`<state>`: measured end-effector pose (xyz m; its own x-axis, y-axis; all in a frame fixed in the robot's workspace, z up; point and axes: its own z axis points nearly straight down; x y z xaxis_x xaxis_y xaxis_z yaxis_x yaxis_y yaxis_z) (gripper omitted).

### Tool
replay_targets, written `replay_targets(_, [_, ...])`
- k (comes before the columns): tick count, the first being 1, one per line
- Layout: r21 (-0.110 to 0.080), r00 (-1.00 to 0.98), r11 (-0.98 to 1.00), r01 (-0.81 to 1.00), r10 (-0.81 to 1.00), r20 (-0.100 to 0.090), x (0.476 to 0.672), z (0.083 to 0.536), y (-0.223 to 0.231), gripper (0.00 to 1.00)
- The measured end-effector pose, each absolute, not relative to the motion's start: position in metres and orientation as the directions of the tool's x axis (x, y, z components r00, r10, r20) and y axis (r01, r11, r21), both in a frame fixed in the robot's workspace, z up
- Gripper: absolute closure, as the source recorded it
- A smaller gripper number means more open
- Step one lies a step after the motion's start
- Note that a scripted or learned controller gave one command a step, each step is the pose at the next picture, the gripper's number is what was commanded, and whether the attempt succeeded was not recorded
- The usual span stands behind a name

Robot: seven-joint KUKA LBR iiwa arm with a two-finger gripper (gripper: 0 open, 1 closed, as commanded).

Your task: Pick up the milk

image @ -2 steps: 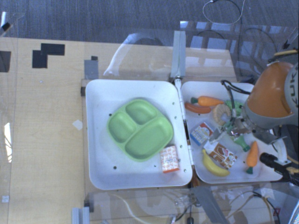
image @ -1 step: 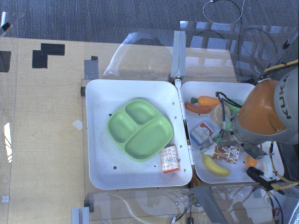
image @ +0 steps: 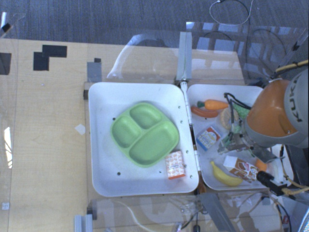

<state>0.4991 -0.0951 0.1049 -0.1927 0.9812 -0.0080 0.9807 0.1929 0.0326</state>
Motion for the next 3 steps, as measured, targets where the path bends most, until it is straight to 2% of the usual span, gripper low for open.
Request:
replay_targets(1, [0.005,0.019,-0.019,1.000,1.000,0.001,0.488,0.185,-0.015,1.00])
replay_targets(2, [0.003,-0.024,0.024,1.000,1.000,0.001,0.488,0.197,0.049,1.00])
replay_targets(3, [0.002,0.164,-0.164,0.986,0.986,0.001,0.487,0.184,0.015,1.00])
